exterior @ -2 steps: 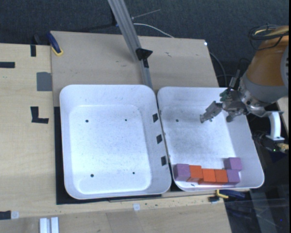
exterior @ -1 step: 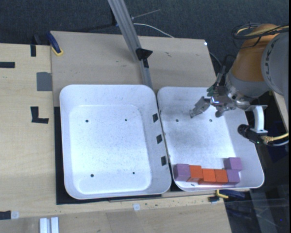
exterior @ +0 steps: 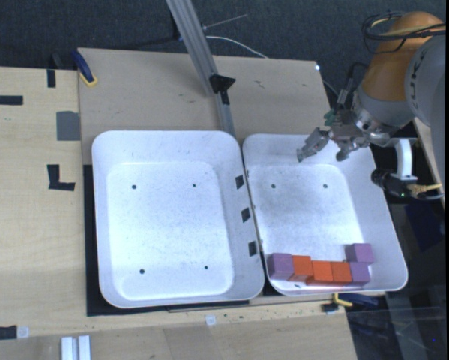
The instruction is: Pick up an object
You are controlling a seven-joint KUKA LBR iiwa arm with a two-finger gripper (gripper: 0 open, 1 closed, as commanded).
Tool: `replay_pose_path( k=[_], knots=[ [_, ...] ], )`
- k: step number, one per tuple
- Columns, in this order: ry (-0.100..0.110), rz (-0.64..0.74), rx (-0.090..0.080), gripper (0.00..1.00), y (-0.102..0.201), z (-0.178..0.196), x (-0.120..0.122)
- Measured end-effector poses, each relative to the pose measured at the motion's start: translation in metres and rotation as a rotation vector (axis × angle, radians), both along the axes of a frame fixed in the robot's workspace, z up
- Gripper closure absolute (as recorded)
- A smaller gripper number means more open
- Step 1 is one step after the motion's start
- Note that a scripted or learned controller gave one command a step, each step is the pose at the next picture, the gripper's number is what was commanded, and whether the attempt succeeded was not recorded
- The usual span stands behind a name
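— Pincer (exterior: 325, 148) hanging over the far edge of the right bin (exterior: 374, 201), fingers (exterior: 308, 150) spread apart, nothing between them.
— And below it?
— Purple and orange blocks (exterior: 321, 267) in a row along the near wall, well apart from the pincer; one purple block (exterior: 359, 253) stacked at the row's right end.
— Left of it?
— Left bin (exterior: 108, 201), beside the first

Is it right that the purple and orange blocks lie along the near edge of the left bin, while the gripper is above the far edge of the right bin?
Not quite. The camera view shows the blocks in the right bin, not the left one. They do lie along its near edge, and the gripper is above that bin's far edge.
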State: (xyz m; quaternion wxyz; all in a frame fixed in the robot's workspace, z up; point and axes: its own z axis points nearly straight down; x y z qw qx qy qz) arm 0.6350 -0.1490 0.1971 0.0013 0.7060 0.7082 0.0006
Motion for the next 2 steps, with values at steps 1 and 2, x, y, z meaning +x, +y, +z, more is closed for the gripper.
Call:
replay_pose_path(
  k=[1, 2],
  knots=[
    [0.008, -0.005, 0.000, 0.00, -0.014, -0.031, -0.031],
    [-0.001, -0.001, -0.001, 0.00, -0.032, -0.005, 0.007]
  ],
)
